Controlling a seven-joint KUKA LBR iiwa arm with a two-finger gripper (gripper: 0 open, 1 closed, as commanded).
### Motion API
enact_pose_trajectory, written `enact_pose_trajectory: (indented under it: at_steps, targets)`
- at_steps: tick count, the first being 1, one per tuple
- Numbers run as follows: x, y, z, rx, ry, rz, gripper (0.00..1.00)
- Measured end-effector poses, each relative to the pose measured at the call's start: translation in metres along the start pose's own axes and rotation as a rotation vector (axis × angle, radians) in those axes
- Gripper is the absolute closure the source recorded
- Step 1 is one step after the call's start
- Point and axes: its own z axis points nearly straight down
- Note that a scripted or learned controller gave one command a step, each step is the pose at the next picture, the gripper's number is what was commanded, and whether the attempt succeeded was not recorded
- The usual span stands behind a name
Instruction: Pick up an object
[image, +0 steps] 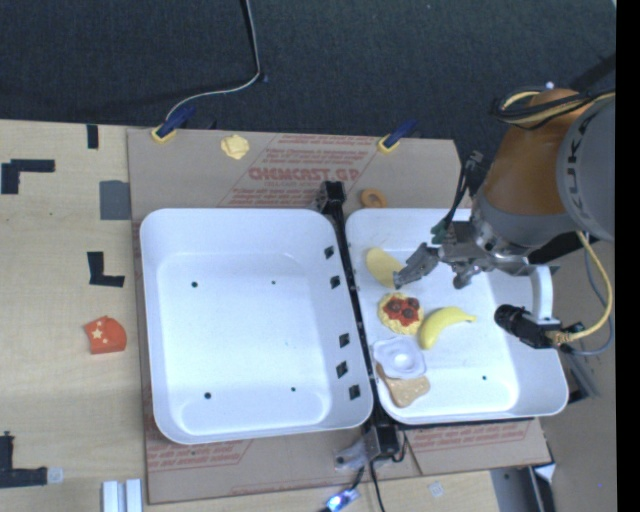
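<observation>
The end effector (437, 268) hangs over the right bin (520, 395) with its fingers spread wide and nothing between them. The toy food sits bunched near the middle wall: a banana (444, 324), a small pizza (401, 312), so both are easy to reach.

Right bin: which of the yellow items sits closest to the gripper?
The pale yellow piece at the bin's upper left, just left of the gripper. The banana lies lower, beyond the red-topped item.

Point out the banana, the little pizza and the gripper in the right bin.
banana (446, 324): camera view, middle of its curved body.
pizza (401, 313): camera view, centre of its red topping.
gripper (436, 267): camera view, midway between its fingertips.
</observation>
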Motion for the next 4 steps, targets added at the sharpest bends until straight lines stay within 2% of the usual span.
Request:
enact_pose_trajectory:
  at_steps: [1, 2, 3, 4]
  targets:
    - [-0.028, 0.034, 0.127, -0.001, -0.004, 0.001, 0.00]
    - [-0.009, 0.106, 0.120, -0.007, -0.001, -0.003, 0.00]
    - [-0.064, 0.058, 0.120, -0.002, -0.003, 0.006, 0.00]
    - [-0.110, -0.047, 0.119, -0.002, -0.003, 0.009, 0.00]
